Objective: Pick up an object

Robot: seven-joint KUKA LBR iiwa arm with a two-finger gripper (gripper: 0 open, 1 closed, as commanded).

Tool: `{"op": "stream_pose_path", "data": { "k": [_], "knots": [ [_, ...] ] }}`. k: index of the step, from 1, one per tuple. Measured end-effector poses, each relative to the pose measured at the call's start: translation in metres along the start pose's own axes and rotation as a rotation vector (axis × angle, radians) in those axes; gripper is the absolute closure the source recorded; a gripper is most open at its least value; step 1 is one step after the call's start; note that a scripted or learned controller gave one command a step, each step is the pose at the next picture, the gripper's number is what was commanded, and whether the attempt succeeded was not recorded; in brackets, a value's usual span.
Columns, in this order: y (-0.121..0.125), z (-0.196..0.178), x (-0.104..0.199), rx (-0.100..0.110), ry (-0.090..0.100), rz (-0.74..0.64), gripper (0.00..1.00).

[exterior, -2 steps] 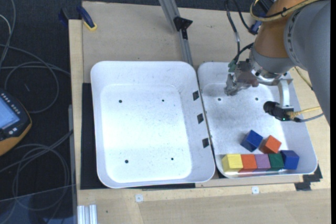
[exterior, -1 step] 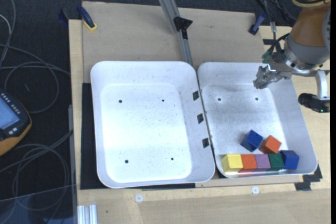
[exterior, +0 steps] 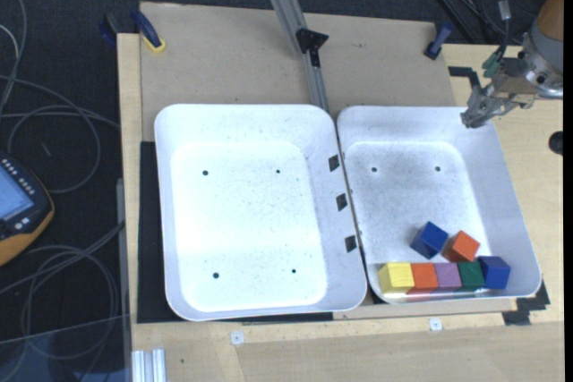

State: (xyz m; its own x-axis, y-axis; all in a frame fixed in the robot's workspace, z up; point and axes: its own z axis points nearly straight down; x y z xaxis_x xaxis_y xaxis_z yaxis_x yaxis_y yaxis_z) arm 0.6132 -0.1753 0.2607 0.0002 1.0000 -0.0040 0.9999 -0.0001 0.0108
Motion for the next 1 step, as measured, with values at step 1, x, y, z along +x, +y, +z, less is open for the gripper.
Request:
{"op": "stream_pose_path", "data": {
  "k": [1],
  "knots": [
    [-0.0122, -0.0411, 0.0787, 0.004, 0.006, -0.009, 1.00]
  ]
}}
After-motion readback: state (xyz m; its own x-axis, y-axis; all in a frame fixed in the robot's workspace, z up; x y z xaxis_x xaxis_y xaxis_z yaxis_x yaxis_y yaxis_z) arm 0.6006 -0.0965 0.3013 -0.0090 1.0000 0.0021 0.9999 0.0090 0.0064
